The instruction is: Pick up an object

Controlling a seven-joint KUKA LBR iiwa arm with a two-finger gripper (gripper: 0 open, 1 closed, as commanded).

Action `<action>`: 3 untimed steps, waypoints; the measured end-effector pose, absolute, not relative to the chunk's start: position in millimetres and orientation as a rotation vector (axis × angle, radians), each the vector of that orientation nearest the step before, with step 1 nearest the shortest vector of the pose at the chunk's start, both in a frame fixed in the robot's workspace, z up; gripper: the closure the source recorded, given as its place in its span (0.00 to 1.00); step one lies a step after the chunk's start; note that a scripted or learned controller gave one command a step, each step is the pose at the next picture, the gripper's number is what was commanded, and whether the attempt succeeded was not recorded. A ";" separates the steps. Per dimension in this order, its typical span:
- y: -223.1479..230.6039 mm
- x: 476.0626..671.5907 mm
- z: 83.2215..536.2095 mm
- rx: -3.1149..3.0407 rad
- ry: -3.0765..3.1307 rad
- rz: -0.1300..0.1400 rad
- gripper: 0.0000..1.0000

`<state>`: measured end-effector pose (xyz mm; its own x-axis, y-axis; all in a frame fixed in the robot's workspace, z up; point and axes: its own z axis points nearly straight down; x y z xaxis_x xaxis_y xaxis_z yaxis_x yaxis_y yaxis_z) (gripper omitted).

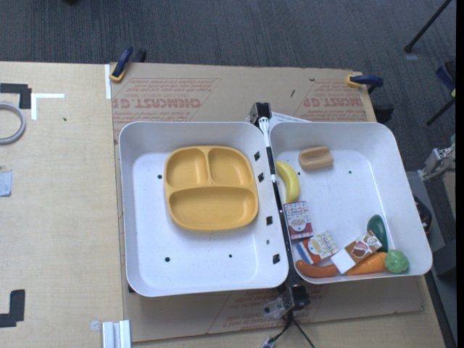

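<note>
Gripper [441, 162]: a pale grey piece of hardware at the right edge of the view, just outside the right bin's rim, looks like part of it. It is cut off by the frame, so I cannot tell how far open it is. Nothing is seen held by it, and it touches none of the objects.

A pale wooden bench [51, 194] carries a cardboard sheet [181, 96] with red print. The sheet is clipped at its far corners by a left clamp [122, 62] and a right clamp [366, 82], both blue and yellow.

On the cardboard sit two shallow white bins, rim to rim. The left bin [145, 267] holds a yellow divided plate [212, 187] with three compartments, lying flat towards the bin's far side.

The right bin [384, 151] holds all the loose objects that could be picked:
- A banana [288, 182] lies against the dividing wall.
- A tan block [315, 158] lies just beyond the banana, near the far wall.
- An orange carrot [366, 264] and a red sausage-shaped piece [317, 270] lie along the near wall.
- A dark green piece [377, 230] and a light green ball [396, 261] sit in the near right corner, beside the carrot's tip.
- A red and white carton [298, 220] lies just below the banana.
- A small white packet [322, 245] and a brown packet [360, 250] rest between the carton and the carrot, touching the pile.
</note>
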<state>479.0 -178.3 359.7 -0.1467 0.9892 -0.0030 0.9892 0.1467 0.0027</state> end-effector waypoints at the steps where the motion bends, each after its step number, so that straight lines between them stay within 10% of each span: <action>1: -166.6 478.8 543.0 1.938 2.466 0.001 1.00; 2: -200.8 478.5 394.6 1.357 2.830 -0.001 1.00; 3: -222.4 504.0 542.7 0.789 3.035 -0.002 1.00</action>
